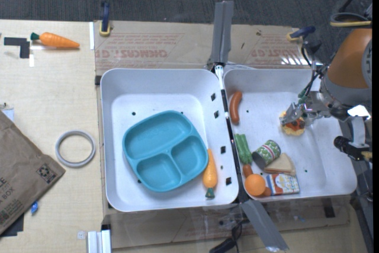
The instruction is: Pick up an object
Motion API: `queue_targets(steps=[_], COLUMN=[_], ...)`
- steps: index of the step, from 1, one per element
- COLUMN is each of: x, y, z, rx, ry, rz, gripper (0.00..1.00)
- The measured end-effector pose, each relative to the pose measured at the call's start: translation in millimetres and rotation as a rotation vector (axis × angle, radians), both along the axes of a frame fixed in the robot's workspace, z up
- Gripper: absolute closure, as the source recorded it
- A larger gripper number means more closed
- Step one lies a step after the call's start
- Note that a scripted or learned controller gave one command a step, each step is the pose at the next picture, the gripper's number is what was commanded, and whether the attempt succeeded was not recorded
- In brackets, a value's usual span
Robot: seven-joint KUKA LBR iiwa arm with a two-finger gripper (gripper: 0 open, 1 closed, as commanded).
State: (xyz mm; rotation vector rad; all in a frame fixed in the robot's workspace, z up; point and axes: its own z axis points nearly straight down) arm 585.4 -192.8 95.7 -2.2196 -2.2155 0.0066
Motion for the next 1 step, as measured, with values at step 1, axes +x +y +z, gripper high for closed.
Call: queue_targets(steps=[1], x=[-20.9], y=[108.0], z=[92.6], rx=[-0.001], ry=[-0.001], rz=[-0.001], gripper=[1.00])
